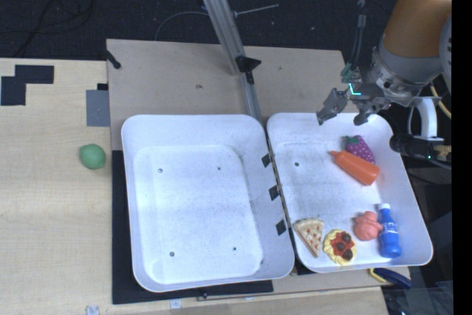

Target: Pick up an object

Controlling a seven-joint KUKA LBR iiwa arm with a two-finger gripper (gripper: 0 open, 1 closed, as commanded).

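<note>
Overhead, from the one camera, we see the gripper (346, 108) poised over the far edge of the right bin (310, 140), its jaws spread apart with nothing between them. Nearest to it lie the toy carrot (357, 167) and, touching its far end, the purple grapes (359, 148). Toward the near rim sit a pizza slice (310, 235), a round pizza (340, 246), a pink lump (365, 225) and a blue bottle (388, 232), crowded close together. The left bin (193, 199) sits beside it, and a green ball (93, 156) rests out on the desk (44, 195), well apart.

We judge the carrot the likeliest pick: probably light, stiff plastic, smooth enough to slip. We would close across its thick middle, square to its long axis. The grapes look bumpy and small, and pressing against them could nudge both pieces.
</note>
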